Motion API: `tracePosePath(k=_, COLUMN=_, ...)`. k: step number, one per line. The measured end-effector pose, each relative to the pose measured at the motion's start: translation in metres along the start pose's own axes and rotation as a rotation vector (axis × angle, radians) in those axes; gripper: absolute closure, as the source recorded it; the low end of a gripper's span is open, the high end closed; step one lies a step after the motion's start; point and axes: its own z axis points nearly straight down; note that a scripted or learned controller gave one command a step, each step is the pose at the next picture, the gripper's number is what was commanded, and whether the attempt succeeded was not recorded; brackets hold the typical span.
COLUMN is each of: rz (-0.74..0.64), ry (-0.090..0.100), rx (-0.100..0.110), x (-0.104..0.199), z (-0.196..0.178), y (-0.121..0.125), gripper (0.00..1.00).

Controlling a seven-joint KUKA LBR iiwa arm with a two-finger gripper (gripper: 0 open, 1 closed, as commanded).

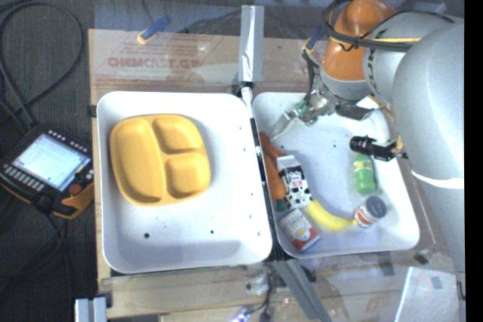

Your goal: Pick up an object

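Note:
My gripper [296, 115] hangs over the back left part of the right bin [332, 133], below the orange band of the wrist. In front of it, along the bin's left wall, lies an orange carrot [266, 156]. Beside the carrot is a small black-and-white patterned box [296, 188]. A yellow banana [329, 218] curves along the front of the bin. A red-labelled packet [300, 230] lies at the front left. A green bottle [364, 176] and a small red-and-white can [368, 211] sit on the right side. Nothing is seen held by the gripper.
The left bin [121, 237] holds a yellow divided plate [160, 157] in its back half. A metal divider [249, 49] stands between the bins at the back. The grey arm covers the right bin's far right edge. A handheld control pad [47, 166] lies left of the bench.

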Motion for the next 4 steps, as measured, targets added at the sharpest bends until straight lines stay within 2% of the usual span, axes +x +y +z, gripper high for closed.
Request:
tracePosePath(k=1, rz=-0.288, ry=-0.012, rx=-0.016, x=0.022, z=0.006, y=-0.074, gripper=0.0)
tracePosePath(k=2, rz=-0.38, ry=-0.017, rx=-0.02, x=0.034, z=0.006, y=-0.128, gripper=0.0)
tracePosePath(k=3, rz=-0.378, ry=-0.015, rx=-0.024, x=0.034, z=-0.003, y=-0.126, gripper=1.0)
tracePosePath(k=4, rz=-0.378, ry=-0.015, rx=-0.023, x=0.034, z=-0.003, y=-0.126, gripper=0.0)
